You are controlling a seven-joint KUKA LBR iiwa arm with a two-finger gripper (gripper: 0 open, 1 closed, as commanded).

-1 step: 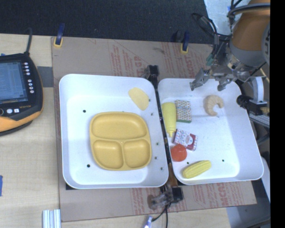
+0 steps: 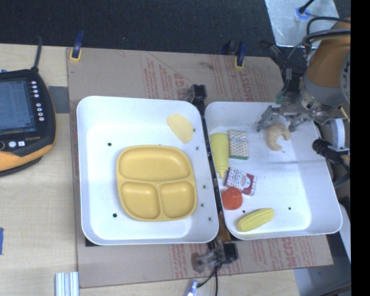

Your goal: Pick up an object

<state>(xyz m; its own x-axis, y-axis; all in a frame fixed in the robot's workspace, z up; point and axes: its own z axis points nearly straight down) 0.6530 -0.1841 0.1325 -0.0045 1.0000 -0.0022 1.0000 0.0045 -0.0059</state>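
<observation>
My gripper point(image 2: 282, 121) hangs over the far right part of the right bin point(image 2: 308, 190), fingers spread open. Just below and between the fingertips lies a pale beige curved piece point(image 2: 275, 139) on the bin floor; nothing is clamped. Along the right bin's left side stands a yellow bottle point(image 2: 219, 152), with a patterned packet point(image 2: 238, 143) beside it. Nearer the front are a red and white packet point(image 2: 240, 181), a red tomato point(image 2: 232, 198) and a yellow corn cob point(image 2: 254, 219).
The left bin point(image 2: 95, 165) holds a yellow divided plate point(image 2: 156, 182) and a pale yellow slice point(image 2: 180, 127). A tablet point(image 2: 15, 113) lies on the bench at far left. Clamps point(image 2: 239, 53) grip the board's far edge.
</observation>
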